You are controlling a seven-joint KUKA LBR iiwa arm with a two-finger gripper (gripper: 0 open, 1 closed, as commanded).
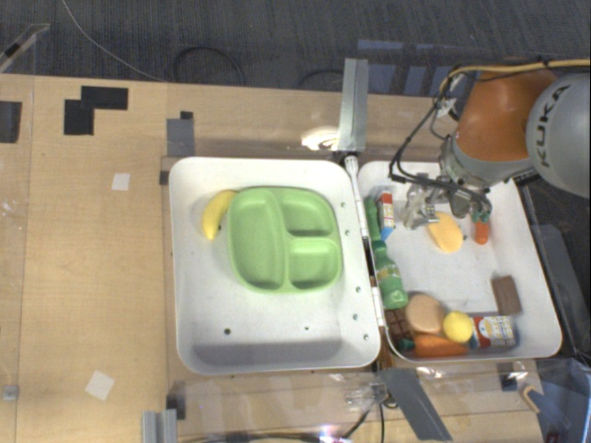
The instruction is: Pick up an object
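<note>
Gripper (432, 212) is hanging over the right bin (528, 238), upper part; can't tell jaw state from this angle. Pale yellow obj (447, 234) is lying just below-right of the jaws, orange piece (481, 233) a bit further right. Green tray (282, 238) is sitting well left w/ banana (216, 212).

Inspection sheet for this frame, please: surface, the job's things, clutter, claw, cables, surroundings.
Surface: wooden bench bearing the left bin and right bin.
Job's things: the right bin holds a pale yellow piece, green bottle, lemon, carrot, brown block, small can.
Clutter: the left bin holds a green divided tray, with a banana beside it.
Claw: claw low over the right bin, next to the pale yellow piece; fingers too blurred to judge.
Cables: black cable looping off the wrist.
Surroundings: dark carpet; black tape marks on the bench.
</note>
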